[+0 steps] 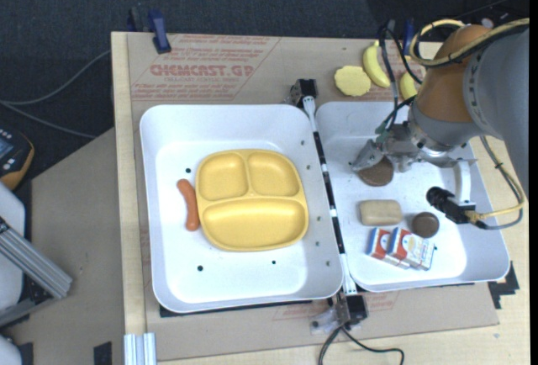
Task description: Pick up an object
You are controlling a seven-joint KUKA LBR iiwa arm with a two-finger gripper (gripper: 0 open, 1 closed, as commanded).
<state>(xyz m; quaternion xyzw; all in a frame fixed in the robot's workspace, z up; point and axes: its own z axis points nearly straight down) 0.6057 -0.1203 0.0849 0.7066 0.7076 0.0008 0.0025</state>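
Brown and round, a small disc-shaped object (377, 174) lay in the upper left part of the right bin (479, 267), and the tool (376, 153) was down right at its upper edge, touching or almost so. Whether the tool was wide or narrow I could not tell; the wrist and cables covered it from this slant, and nothing could be seen to be held.

Other candidates sat lower in the same bin: a tan block (380, 212), a dark brown round piece (425, 224) just right of it, and a red, white and blue carton (401, 246) below both. In the left bin (168, 271) a yellow divided plate (250, 199) lay at centre with an orange sausage (190, 203) beside its left rim. Yellow toy fruit (353, 80) rested on the counter (210, 69) above the right bin.

Judging from the pose, the step in hand was the grasp on the brown disc. To do it well, the tool should be centred over the disc so that it straddles it evenly, descend until nearly on the bin floor since the disc looks low and flat, close fully, then lift straight up, clear of the divider between the bins.
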